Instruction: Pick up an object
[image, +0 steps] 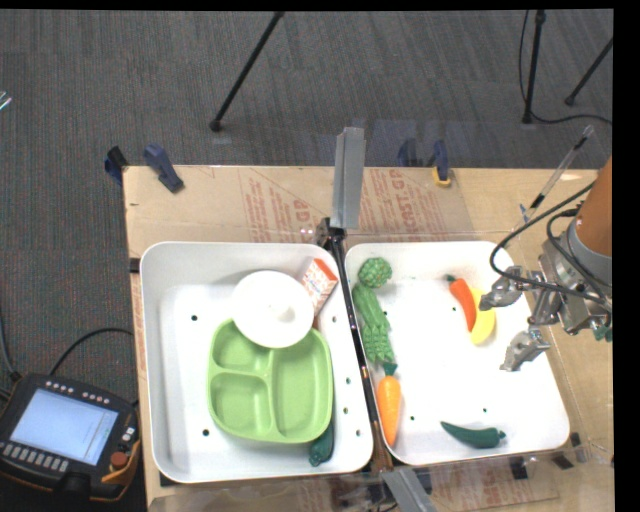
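Your gripper (512, 323) has its fingers spread wide, holding nothing, over the right bin's (430, 260) right side. The nearest pick is the yellow banana (484, 324), just left of the upper fingertip, touching the orange chili pepper (461, 300). Its long axis runs near-vertical in the camera view.

Two white bins sit side by side. The left bin (160, 300) holds a green tray (270, 390) and a white plate (273, 309). The right bin (440, 385) holds a carrot (389, 403), a banana (483, 325) and a green pepper (475, 433). The gripper (512, 325), fingers spread and holding nothing, hovers at the frame's right.
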